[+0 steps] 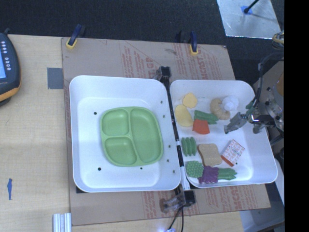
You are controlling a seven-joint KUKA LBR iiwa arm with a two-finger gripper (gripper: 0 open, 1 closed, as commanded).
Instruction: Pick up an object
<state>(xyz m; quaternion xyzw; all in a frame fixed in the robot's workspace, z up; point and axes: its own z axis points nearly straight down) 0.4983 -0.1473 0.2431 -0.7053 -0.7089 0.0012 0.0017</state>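
**Gripper above the right bin, holding nothing that can be seen**

Two shallow white bins stand side by side on a sheet of brown cardboard (pixel 120 62) that is fixed to the wooden bench (pixel 29 144) with a yellow clamp (pixel 72 42) and a blue clamp (pixel 193 45).

The left white bin (pixel 82 129) holds a light green plastic plate with three compartments (pixel 130 136). The plate lies flat in the middle of the bin.

The right white bin (pixel 263 170) holds many small toy food pieces. Near its left wall lie two pale yellow rounded pieces (pixel 186 108), one behind the other. Just beside them is a green pepper-like piece (pixel 205 115) and, touching it from the front, a red-orange block (pixel 201 126). A beige round piece with a white top (pixel 223 106) lies near the far wall. Toward the front are a dark green pod-shaped piece (pixel 189 146), a brown slice of toy bread (pixel 209 153), a small red and white packet (pixel 232 152), a green bumpy piece (pixel 194 168), a purple piece (pixel 209 174) and a green leafy piece (pixel 227 174).

The grey two-finger gripper (pixel 235 123) reaches in from the right and is over the right part of the right bin, near the beige round piece and behind the packet. Its dark fingers point to the left. I cannot tell how far they are apart, and no object is seen between them.

A dark handheld control device (pixel 7 66) lies at the left edge of the bench.
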